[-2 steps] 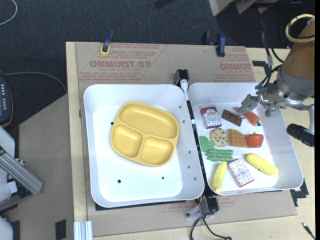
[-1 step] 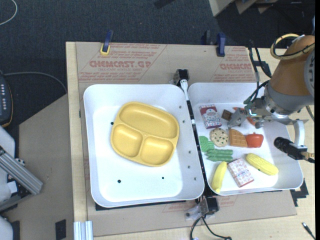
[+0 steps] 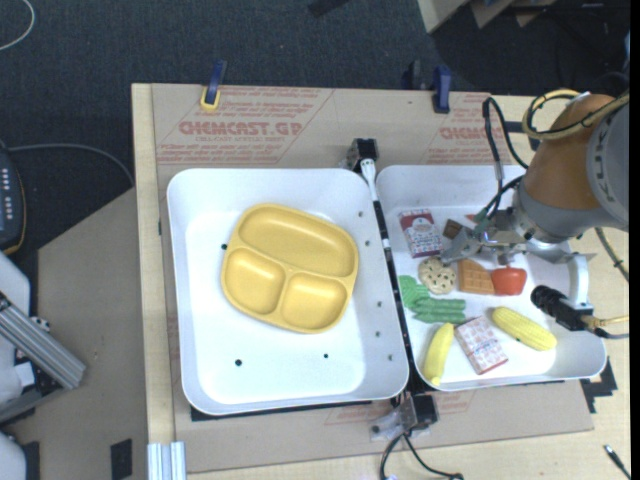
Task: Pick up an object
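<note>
The pick had not been completed when the scene was recorded. No item was seen lifted clear of the bins, and every item appeared to lie on a bin floor. The arm [image 3: 575, 183] was found reaching in from the right, with the gripper [image 3: 470, 240] lowered into the right bin [image 3: 455, 180] among the toy food. Whether the fingers were open, closed or gripping anything could not be told, since the tips were lost against the clutter. Securing an item and raising it were judged to remain outstanding.

The worktop [image 3: 150, 268] was observed to carry both bins side by side. In the left bin [image 3: 200, 348] a yellow divided plate [image 3: 290, 266] was noted, lying flat near the middle with nothing in its compartments.

The right bin held the smaller items. A corn cob [image 3: 524, 328] lay toward the near right corner and a banana [image 3: 438, 352] at the near left. Green beans [image 3: 432, 303] lay along the left wall. A small printed box [image 3: 481, 343] lay between banana and corn, and a second box [image 3: 420, 233] lay further back. An orange cracker [image 3: 475, 278], a tomato [image 3: 509, 281] and a cookie [image 3: 436, 274] were found just beside the gripper, the likeliest candidates for the pick.
</note>
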